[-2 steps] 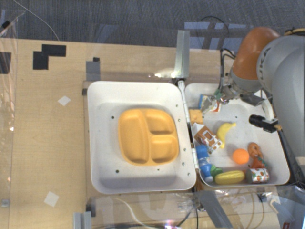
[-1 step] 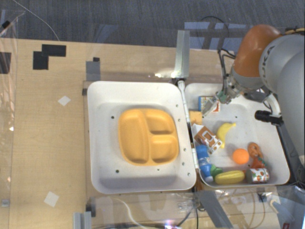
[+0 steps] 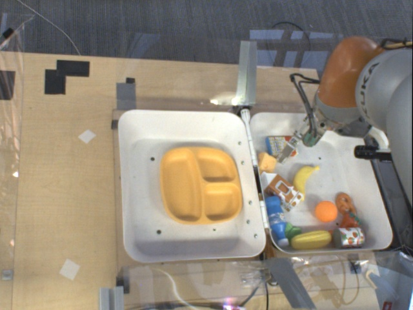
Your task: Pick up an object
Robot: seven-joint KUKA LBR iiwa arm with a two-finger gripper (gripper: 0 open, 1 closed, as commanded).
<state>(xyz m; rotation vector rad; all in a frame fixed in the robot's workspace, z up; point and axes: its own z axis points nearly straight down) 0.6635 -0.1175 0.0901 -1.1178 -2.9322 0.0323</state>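
Note:
My gripper (image 3: pixel 288 150) reaches in from the right and hangs low over the back left of the right bin (image 3: pixel 377 192). Its tip is just above a small blue and white carton (image 3: pixel 277 143) and close to a pale yellow wedge (image 3: pixel 267 162). Nothing shows between the fingers. In the same bin lie a yellow banana (image 3: pixel 304 175), a brown and white box (image 3: pixel 283 188), an orange ball (image 3: pixel 326 211), a blue bottle (image 3: pixel 275 214), a yellow-green fruit (image 3: pixel 310 239), a reddish toy (image 3: pixel 345 205) and a red and white can (image 3: pixel 350 237).
The left bin (image 3: pixel 139 173) holds a yellow divided tray (image 3: pixel 200 183). A metal post (image 3: pixel 247 76) stands behind the divider between the bins. The arm's orange and grey wrist (image 3: pixel 352 76) looms over the right bin's back right corner.

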